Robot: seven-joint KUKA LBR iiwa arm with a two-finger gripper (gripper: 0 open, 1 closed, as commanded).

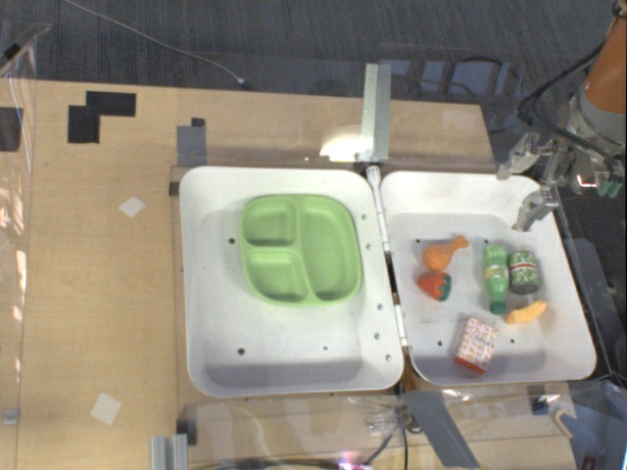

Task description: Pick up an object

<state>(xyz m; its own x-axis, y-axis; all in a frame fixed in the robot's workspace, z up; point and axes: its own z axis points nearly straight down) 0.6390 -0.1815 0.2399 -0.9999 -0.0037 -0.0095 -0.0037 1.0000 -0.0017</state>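
On the far left of the bench point(88, 292), the bare wooden top carries a few black patches point(98, 114) near its back edge and some pale squares of tape. Next comes the left bin point(206, 292), a shallow white tub, and in its middle lies a green divided plate point(299, 248) with three compartments, lying flat and well clear of the bin's walls. A metal post point(376, 111) stands behind the seam where the two bins meet.

The right bin point(568, 355) holds all the small things. Nearest the seam is an orange toy drumstick point(444, 254), and just below it, almost touching, a red strawberry-like piece point(435, 285) with a bit of green. Nearer the front wall lies a small orange-and-white carton point(476, 345), tilted on its side. Right of the drumstick, a green bottle point(495, 272) lies lengthwise, and a small can point(524, 272) with a red and green label sits against its right side. A yellow banana-like piece point(528, 312) lies just in front of the can, close to the bottle's lower end.

At the right, the arm point(602, 91) comes in over the bin's back right corner. The gripper point(537, 207) hangs above that corner, apart from every object and holding none of them; whether its fingers are wide or narrow cannot be told.
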